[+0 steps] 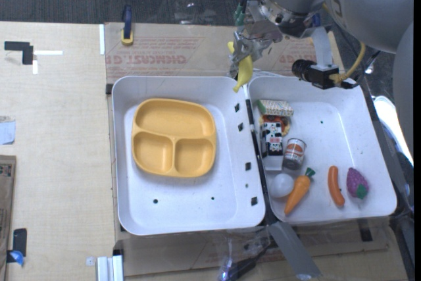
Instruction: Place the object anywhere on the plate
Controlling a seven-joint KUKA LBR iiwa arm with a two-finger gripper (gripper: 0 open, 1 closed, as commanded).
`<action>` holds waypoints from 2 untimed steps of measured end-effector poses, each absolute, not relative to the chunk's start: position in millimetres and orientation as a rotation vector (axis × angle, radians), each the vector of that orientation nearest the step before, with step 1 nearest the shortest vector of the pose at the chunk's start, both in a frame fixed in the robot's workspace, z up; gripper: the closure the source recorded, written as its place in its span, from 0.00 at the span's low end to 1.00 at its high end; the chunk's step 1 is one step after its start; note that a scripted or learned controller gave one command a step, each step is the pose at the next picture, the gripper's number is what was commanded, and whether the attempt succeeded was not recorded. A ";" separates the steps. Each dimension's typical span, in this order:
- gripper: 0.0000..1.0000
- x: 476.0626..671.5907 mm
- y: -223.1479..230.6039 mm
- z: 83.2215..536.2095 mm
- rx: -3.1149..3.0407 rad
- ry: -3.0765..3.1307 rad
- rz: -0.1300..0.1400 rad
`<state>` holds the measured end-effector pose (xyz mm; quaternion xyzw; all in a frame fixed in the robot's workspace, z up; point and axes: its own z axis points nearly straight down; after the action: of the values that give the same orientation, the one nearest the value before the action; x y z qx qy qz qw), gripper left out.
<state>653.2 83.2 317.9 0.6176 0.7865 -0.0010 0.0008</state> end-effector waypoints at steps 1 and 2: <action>1.00 607.2 91.3 190.6 1.773 2.595 -0.004; 1.00 659.5 94.1 305.4 1.907 2.495 -0.002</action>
<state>659.5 94.1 305.4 0.6073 0.7945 -0.0007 0.0009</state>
